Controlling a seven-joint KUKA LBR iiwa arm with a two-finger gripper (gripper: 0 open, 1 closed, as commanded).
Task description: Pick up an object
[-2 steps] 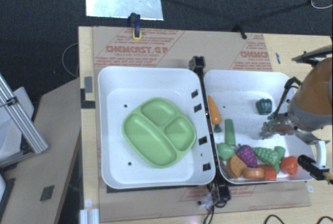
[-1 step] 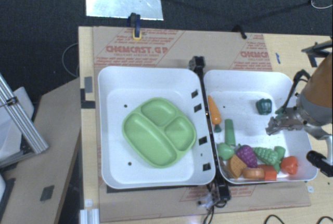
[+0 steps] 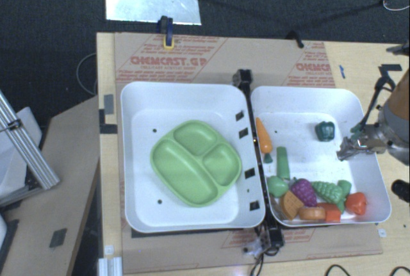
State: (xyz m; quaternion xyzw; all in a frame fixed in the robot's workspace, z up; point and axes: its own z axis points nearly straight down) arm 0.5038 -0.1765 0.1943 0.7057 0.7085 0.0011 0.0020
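Landmark for all positions: the black divider clamp (image 3: 244, 78) at the far end of the seam between the two bins. Left bin (image 3: 138, 102), left of the clamp, holds a green divided plate (image 3: 195, 162) with three compartments, lying flat and tilted diagonally, near the bin's middle. Right bin (image 3: 349, 102), right of the clamp, holds the toy food. An orange carrot (image 3: 263, 135) lies just below and slightly right of the clamp, close against the seam wall. A dark green pepper (image 3: 325, 131) sits alone, well to the right of the clamp, apart from the rest. The remaining pieces crowd the near edge of the right bin, far from the clamp: a green stalk-like vegetable (image 3: 282, 162), a round green piece (image 3: 277, 186), purple grapes (image 3: 303, 191), a bumpy green piece (image 3: 328, 191), a tan slice (image 3: 292, 204), an orange-brown piece (image 3: 312, 212), and a red tomato (image 3: 356, 203) at the right end of the heap. Several of these touch one another. The gripper (image 3: 349, 148) enters at the bin's right side, at the rim, right of the pepper and separate from it. Finger state: cannot tell, tips too small and dark to resolve. Nothing visible between them. Cardboard sheet (image 3: 192, 57) printed in red lies under both bins.
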